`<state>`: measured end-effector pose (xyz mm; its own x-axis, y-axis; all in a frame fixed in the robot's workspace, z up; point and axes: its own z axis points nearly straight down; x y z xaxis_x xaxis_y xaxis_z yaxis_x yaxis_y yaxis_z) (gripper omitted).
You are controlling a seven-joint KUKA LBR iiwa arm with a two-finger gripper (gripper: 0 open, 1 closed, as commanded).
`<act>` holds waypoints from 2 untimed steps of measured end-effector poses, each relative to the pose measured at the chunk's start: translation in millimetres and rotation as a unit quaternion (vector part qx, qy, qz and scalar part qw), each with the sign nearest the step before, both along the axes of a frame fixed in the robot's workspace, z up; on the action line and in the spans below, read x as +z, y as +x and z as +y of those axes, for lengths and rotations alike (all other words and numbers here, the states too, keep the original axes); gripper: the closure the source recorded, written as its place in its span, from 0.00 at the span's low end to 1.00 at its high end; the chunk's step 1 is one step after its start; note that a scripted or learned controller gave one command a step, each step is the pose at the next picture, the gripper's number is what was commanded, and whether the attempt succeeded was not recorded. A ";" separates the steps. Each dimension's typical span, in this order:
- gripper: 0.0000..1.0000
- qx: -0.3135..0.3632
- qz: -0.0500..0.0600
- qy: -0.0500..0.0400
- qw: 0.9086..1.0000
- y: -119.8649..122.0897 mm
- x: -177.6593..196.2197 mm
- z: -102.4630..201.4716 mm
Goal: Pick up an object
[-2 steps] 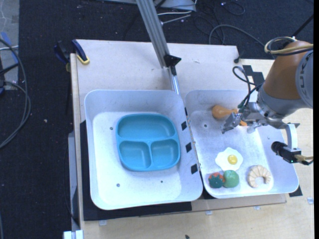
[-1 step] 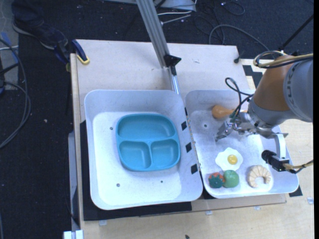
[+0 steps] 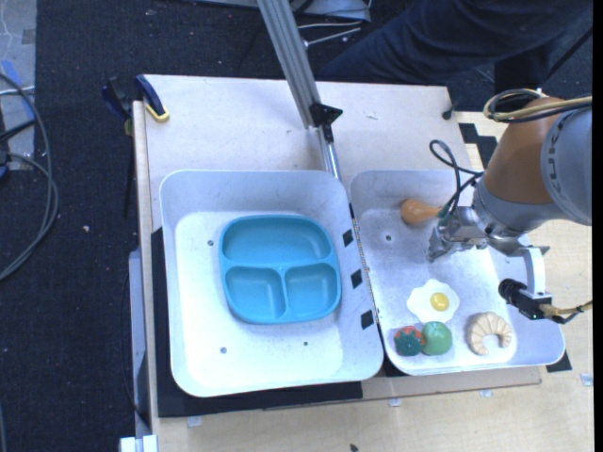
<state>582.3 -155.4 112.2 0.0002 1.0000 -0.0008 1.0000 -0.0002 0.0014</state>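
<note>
The right bin (image 3: 386, 229) holds a fried egg toy (image 3: 433, 301), a croissant (image 3: 490, 333), a green ball (image 3: 437, 337) next to a red and green piece (image 3: 408, 341), and an orange drumstick-like toy (image 3: 415, 212) near the back. My gripper (image 3: 443, 243) reaches down into this bin from the right. It sits just right of the orange toy and above the egg. Nothing shows between its fingers.
The left bin (image 3: 188, 252) holds a blue three-compartment plate (image 3: 280, 267). A grey metal pole (image 3: 292, 50) slants from the back down to the join between the bins. Black cables (image 3: 452, 163) loop beside the wrist.
</note>
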 end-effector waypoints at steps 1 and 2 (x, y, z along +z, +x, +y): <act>1.00 0.001 -0.003 -0.001 1.000 -3.0 61.3 5.1; 1.00 0.002 -0.003 -0.001 1.000 -1.6 114.7 5.0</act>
